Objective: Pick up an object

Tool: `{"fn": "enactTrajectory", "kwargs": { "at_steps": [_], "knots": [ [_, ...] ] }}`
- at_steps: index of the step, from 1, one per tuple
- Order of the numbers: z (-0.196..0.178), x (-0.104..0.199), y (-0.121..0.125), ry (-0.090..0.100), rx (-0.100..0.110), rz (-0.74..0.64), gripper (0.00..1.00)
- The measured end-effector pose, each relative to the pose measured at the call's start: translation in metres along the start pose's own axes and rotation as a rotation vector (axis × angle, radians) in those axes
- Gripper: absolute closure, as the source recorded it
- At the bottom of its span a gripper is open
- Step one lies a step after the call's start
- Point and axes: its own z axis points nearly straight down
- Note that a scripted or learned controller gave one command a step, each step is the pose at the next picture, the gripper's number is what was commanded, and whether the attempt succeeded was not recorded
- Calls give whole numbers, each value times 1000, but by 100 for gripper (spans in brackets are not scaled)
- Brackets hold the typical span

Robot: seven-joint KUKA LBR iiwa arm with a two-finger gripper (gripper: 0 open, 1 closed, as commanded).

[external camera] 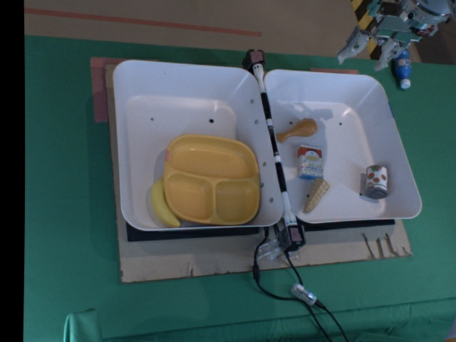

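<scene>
My gripper [372,47] hangs high above the far right corner of the right bin [399,191], fingers spread and grasping nothing; everything I might take lies below me in that bin: a chicken drumstick [298,130] near the divider, a small carton [310,162] just in front of it, an ice-cream cone [316,195] closer to the near wall, and a can [376,181] by the right wall. The can stands so close to the wall that a finger could strike the rim, I judge; the cone and the drumstick are tapered and could slip from a pinch; the carton and cone lie near each other, so a loose approach could nudge one while reaching for the other. My arm is cut off at the top edge; a blue-and-white object [403,70] beside my fingers is too small to identify; the carton's label is illegible; in the left bin [135,105] a yellow tray [212,179] covers part of a banana [162,206].
</scene>
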Motion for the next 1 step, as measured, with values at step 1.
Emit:
{"fn": "enactTrajectory", "kwargs": {
  "at_steps": [1],
  "knots": [
    [130, -7, -26, -3, 0, 1, 0]
  ]
}}
